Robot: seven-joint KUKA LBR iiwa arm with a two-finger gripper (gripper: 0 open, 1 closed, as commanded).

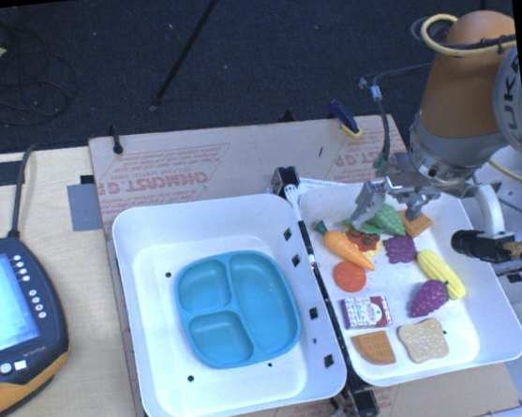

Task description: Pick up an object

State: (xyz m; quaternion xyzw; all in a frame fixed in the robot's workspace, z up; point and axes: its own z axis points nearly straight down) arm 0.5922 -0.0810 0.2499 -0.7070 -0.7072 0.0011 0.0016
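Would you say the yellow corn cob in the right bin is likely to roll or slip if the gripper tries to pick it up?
Probably, a little. The corn cob looks rounded and elongated, so it may roll sideways if nudged. Its surface seems smooth moulded plastic, so the fingers might slip off it. It lies close beside the purple grapes, which may block some rolling. It is likely light and stiff.

Cardboard sheet [158,180]: upside-down red print, approx "OMCMOZT.GP"; arm [511,106]: "UK"

Blue plate [236,308], white bins [145,264].
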